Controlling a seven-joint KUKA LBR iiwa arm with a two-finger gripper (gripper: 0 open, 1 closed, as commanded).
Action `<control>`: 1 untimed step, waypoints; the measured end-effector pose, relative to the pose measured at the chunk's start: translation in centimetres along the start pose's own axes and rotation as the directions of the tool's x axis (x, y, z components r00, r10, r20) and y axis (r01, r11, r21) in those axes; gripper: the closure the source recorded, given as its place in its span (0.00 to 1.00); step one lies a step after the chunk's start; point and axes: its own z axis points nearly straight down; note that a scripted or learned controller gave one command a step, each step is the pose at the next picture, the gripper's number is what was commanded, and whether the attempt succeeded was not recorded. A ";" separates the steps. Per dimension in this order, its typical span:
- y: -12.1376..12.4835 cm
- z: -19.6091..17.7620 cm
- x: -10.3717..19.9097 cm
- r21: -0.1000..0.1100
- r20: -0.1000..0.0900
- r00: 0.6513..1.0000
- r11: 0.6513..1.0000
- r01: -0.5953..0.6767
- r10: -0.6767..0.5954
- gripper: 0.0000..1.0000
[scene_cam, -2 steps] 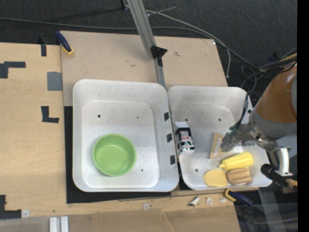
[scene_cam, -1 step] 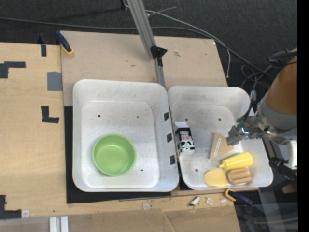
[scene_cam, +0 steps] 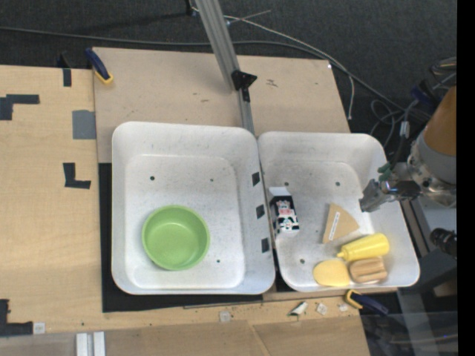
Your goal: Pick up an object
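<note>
Now | gripper point(scene_cam: 373, 197) at right bin's point(scene_cam: 312, 148) right rim, finger state unreadable, nothing seen held | your nearest pick: tan wedge-shaped block point(scene_cam: 340, 223), flat on right bin floor | likely light, stiff | pinch its straight edges.

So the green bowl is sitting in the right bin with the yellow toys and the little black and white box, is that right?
Not quite. The camera view shows the green bowl in the left bin. The yellow toys and the little black and white box are in the right bin, as you said.
</note>
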 end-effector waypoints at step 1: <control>-0.2 -0.3 4.8 0.005 -0.002 1.000 1.000 0.005 -0.005 1.00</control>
